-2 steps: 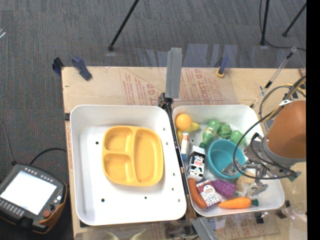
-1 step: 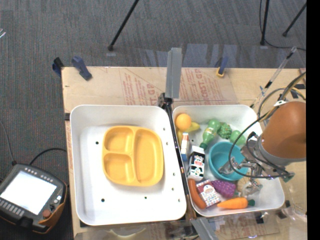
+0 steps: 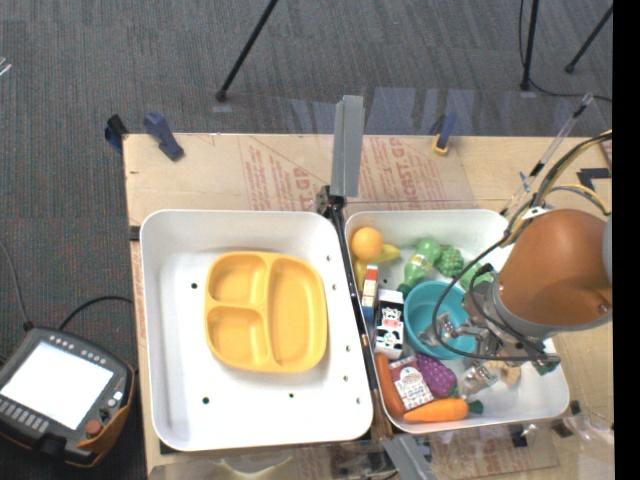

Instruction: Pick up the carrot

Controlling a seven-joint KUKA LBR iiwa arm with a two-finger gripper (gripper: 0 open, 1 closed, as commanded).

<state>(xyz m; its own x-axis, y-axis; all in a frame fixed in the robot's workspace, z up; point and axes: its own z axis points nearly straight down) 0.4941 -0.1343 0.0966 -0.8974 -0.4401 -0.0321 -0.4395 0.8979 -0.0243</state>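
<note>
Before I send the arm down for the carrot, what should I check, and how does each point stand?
1. Carrot in plain sight, at the near edge of the right bin: ok.
2. Gripper over the carrot: not ok, it sits up and to the right.
3. Room around the carrot: not ok, a small carton and purple grapes crowd it.
4. Finger state: cannot tell.
5. Carrot still loose: ok.
</note>
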